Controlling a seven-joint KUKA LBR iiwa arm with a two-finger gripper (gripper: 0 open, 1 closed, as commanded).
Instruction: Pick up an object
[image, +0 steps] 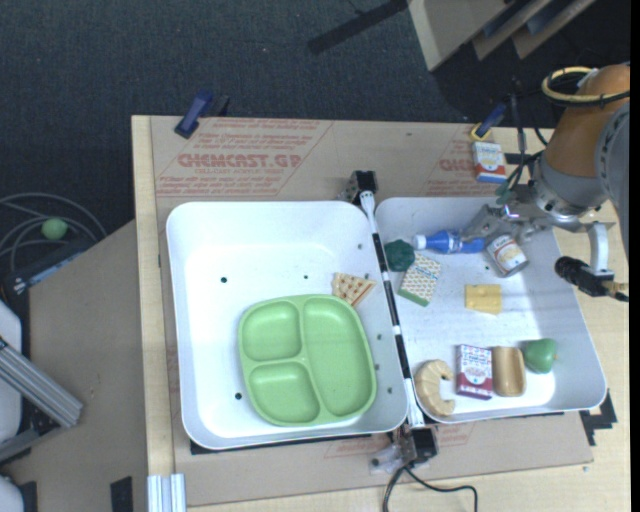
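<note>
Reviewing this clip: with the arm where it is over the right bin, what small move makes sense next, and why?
Probably a short descent onto the small can. The gripper sits just above it at the right bin's far side, and nothing shows between its fingers. The blue bottle lies close on the can's left, so a straight drop seems safer than a sideways approach.

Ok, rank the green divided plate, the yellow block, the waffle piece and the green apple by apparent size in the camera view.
1. Green divided plate, by far the largest.
2. Waffle piece, yellow block and green apple look too alike to rank.
</note>
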